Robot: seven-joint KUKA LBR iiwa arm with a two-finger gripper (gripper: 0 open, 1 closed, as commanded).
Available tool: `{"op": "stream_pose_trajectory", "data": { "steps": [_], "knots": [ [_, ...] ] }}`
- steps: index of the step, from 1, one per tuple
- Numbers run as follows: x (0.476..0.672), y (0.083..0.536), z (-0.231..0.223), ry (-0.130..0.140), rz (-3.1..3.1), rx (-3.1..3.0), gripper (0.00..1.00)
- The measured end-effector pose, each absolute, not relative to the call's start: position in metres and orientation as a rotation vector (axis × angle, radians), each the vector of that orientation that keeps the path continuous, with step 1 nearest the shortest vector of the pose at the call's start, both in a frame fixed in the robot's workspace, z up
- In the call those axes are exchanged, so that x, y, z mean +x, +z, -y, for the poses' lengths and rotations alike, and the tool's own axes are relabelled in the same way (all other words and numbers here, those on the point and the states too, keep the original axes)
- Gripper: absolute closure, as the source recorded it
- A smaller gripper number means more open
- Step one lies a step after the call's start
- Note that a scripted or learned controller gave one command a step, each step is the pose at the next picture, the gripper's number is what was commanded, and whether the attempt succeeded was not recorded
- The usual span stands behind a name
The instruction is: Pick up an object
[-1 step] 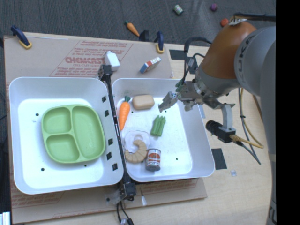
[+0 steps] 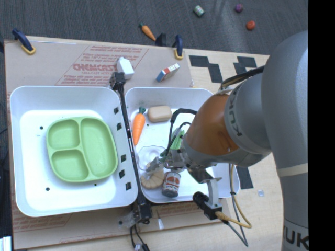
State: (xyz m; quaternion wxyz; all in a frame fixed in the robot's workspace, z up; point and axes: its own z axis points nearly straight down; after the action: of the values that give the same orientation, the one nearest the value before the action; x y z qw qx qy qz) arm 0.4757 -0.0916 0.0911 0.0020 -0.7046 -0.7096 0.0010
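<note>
A dark grey carpeted floor point(image 2: 78, 7) runs along the top of the view, with a few small stray items lying on it: an orange piece point(image 2: 148, 32), a pale cube point(image 2: 198, 10), a purple ball point(image 2: 238, 7) and a red ball point(image 2: 250, 25). Below it, the bench point(image 2: 52, 56) is covered in brown cardboard printed with red lettering, held by blue clamps point(image 2: 23, 41) at its far edge. Lighting is even.

The right bin point(image 2: 157, 94) holds a carrot point(image 2: 137, 128) lying lengthwise by its left wall; a tan bar point(image 2: 159, 113) lies beside it. A small can point(image 2: 171, 184) stands near the front wall; a pale lump point(image 2: 153, 179) touches it.
</note>
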Motion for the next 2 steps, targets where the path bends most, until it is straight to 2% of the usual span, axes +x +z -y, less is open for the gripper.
{"op": "stream_pose_trajectory", "data": {
  "steps": [1, 2],
  "knots": [
    [0.477, 0.101, 0.092, 0.002, 2.235, -2.205, 1.00],
    [0.478, 0.112, 0.092, 0.002, 2.244, -2.198, 1.00]
  ]
}}
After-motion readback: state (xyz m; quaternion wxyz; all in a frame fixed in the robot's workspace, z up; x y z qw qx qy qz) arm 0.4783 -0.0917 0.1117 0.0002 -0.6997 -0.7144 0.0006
